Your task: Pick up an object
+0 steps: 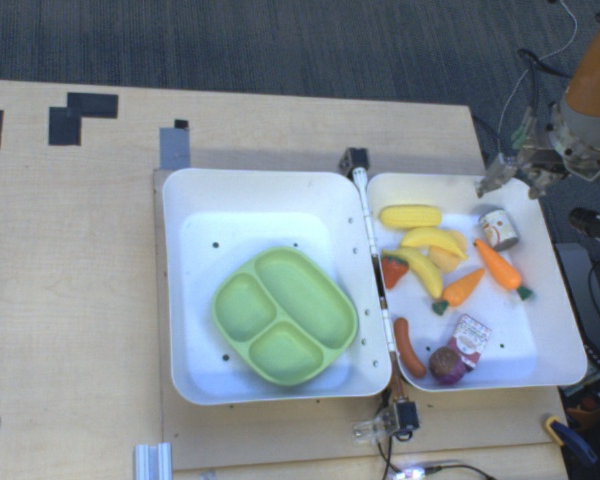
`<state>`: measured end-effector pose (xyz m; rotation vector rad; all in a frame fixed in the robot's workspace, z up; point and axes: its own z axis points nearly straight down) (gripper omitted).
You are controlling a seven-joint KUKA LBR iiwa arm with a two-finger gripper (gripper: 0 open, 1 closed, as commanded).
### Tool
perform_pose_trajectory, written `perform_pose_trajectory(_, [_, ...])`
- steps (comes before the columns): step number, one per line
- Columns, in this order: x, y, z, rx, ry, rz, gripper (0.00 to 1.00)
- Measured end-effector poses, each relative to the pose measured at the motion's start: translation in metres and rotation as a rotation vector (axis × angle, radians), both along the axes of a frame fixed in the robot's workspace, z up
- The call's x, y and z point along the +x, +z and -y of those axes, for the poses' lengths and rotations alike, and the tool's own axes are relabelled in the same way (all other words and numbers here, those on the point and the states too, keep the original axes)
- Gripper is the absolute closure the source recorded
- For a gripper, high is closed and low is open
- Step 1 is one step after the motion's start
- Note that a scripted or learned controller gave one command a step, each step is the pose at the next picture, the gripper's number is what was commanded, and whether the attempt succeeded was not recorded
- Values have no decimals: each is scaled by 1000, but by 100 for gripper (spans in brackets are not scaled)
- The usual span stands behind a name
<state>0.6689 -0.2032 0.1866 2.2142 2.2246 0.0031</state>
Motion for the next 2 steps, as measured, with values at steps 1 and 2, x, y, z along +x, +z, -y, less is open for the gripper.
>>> perform_pose_trajectory(1, [-2, -78, -25, -1, -1, 3, 0])
perform_pose_trajectory(2, [-45, -101, -76, 1, 1, 1, 0])
